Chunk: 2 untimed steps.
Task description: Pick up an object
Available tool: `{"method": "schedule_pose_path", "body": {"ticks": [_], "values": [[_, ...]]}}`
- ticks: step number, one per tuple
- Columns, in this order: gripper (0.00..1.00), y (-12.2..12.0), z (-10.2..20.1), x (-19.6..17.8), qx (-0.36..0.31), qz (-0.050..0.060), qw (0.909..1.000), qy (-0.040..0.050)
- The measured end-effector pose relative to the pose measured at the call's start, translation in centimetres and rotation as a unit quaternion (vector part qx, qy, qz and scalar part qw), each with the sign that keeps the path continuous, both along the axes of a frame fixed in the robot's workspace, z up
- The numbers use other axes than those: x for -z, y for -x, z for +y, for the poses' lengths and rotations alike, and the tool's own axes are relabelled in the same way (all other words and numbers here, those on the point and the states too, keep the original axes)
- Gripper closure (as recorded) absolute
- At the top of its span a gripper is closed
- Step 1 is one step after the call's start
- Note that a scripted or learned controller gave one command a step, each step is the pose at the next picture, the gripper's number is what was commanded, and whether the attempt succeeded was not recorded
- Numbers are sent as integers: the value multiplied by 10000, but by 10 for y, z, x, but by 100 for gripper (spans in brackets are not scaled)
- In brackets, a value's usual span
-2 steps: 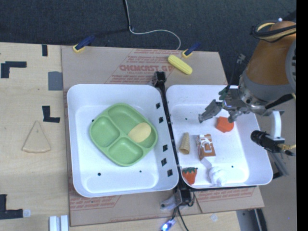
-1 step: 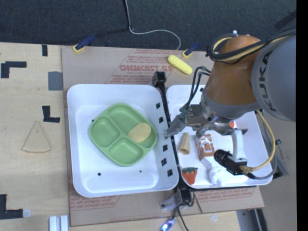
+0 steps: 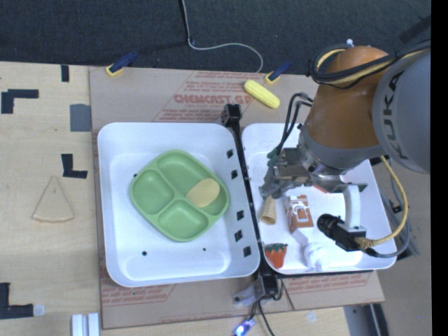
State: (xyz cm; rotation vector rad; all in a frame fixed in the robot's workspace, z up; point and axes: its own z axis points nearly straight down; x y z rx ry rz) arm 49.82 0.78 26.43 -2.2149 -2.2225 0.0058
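Note:
My gripper (image 3: 274, 185) hangs low over the left side of the right bin (image 3: 379, 203), under the arm's orange band. A tan cone-shaped piece (image 3: 269, 211) lies just below it, close to the divider. To the right of the cone lies a small white and orange box (image 3: 300, 213). Near the bin's front edge sit a red and green toy fruit (image 3: 276, 255) and a white bottle (image 3: 314, 253). The arm hides the bin's back part.
The left bin (image 3: 112, 208) holds a green divided plate (image 3: 166, 196) with a pale yellow piece (image 3: 204, 192) on it. A yellow object (image 3: 262, 94) lies on the cardboard behind the bins. A black connector with a yellow cable (image 3: 340, 232) hangs off the arm over the right bin.

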Motion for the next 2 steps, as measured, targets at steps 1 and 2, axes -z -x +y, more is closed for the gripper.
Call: {"method": "schedule_pose_path", "body": {"ticks": [1,2], "values": [[100,15,36,-117,-10,-41,10000,1],[100,14,35,-122,-3,-11,10000,8]]}}
